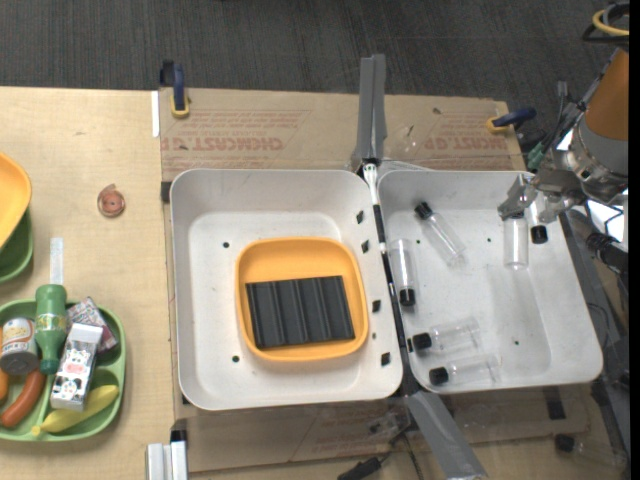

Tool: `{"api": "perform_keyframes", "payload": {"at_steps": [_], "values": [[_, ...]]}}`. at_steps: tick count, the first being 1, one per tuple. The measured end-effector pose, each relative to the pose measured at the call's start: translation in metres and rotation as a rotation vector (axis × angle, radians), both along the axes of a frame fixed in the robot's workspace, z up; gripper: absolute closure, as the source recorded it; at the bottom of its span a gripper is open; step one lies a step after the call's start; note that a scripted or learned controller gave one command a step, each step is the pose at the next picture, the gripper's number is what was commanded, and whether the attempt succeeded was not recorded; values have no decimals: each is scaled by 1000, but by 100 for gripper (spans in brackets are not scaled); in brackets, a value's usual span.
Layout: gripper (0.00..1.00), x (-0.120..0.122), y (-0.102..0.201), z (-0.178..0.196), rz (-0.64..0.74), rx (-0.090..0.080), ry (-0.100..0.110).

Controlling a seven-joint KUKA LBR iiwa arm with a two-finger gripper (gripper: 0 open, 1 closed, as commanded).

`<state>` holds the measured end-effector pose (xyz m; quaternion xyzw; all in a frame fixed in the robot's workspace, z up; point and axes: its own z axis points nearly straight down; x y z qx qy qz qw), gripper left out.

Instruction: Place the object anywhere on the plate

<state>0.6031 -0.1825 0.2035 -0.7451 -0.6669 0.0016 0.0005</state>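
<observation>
An orange square plate sits in the left bin with a dark ridged block lying on it. Several clear tubes with black caps lie in the right bin: one near the back, one along the left wall, and two near the front. My gripper hovers over the right bin's back right corner. Another clear tube shows just below it, and whether that tube is held or lying on the bin floor is unclear.
A metal divider post stands between the bins at the back. On the wooden table to the left are a green plate of toy food, a yellow bowl and a small pink item. Clamps hold the cardboard.
</observation>
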Motion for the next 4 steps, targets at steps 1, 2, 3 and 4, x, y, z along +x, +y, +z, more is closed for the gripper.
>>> {"api": "perform_keyframes", "payload": {"at_steps": [1,2,3,4], "values": [[100,56,-9,27,201,-1,-3],[100,56,-40,35,377,-1,-4],[100,56,-40,65,645,0,-4],[100,57,-40,109,881,-1,-5]]}}
